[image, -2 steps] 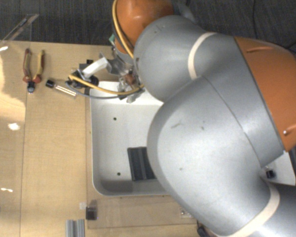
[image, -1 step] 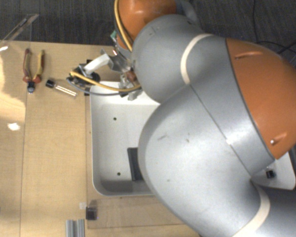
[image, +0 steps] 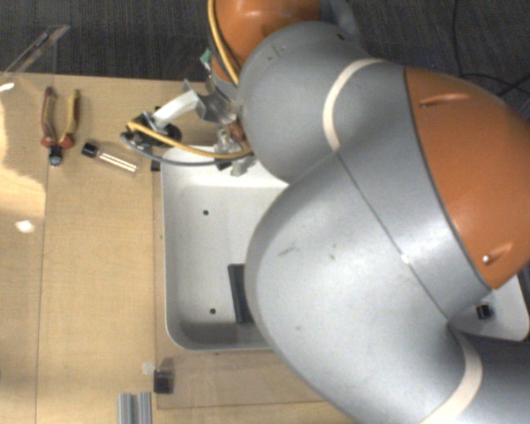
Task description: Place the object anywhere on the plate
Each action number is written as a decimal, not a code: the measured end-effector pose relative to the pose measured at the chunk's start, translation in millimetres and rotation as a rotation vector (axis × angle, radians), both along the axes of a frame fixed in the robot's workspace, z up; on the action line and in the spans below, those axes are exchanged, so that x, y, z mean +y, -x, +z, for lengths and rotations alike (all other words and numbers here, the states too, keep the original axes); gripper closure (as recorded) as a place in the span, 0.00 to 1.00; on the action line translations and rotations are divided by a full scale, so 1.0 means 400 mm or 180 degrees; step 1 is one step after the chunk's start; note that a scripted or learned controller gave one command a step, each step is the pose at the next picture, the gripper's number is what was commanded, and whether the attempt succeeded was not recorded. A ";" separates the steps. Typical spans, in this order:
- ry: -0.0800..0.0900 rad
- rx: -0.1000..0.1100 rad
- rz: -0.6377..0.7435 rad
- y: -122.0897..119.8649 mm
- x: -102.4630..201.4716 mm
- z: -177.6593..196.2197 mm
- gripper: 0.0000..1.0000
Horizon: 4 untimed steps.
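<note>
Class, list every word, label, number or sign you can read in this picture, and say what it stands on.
None can be read.
Arm: grey and orange shells, no lettering to be seen.
Bin: plain white, with small dark dots and no text.
Pliers on the bench: no legible marking.
</note>
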State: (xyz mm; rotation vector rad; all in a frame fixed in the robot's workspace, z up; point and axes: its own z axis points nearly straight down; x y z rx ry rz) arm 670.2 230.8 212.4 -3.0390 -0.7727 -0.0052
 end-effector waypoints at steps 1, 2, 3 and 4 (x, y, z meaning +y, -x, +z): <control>-0.0008 -0.0002 -0.0007 -0.002 -0.004 0.027 1.00; -0.0017 0.0000 -0.0015 -0.004 -0.009 0.053 1.00; 0.0023 0.0000 0.2164 0.090 0.013 -0.069 1.00; 0.0025 -0.0010 0.3320 0.010 0.012 -0.048 1.00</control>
